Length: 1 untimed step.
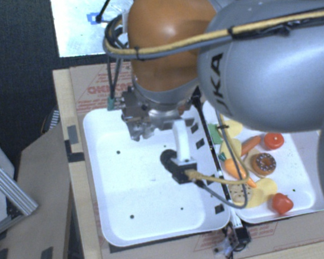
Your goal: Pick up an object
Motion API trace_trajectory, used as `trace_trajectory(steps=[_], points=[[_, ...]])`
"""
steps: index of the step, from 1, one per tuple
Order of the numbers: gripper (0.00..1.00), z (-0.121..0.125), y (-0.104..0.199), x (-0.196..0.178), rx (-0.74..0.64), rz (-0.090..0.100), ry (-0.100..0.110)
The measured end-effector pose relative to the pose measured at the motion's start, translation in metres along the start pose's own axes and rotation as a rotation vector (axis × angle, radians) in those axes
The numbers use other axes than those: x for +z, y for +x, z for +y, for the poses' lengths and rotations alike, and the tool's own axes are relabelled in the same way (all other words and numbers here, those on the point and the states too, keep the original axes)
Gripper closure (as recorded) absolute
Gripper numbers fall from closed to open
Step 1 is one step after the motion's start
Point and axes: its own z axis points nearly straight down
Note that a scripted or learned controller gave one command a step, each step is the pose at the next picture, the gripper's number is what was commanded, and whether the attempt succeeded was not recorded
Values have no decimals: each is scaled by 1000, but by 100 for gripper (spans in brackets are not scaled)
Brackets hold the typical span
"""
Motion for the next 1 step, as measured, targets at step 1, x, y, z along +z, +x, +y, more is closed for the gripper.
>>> trace_trajectory(steps=[1], points=[[100, 27, -106, -27, 9, -5, 2]])
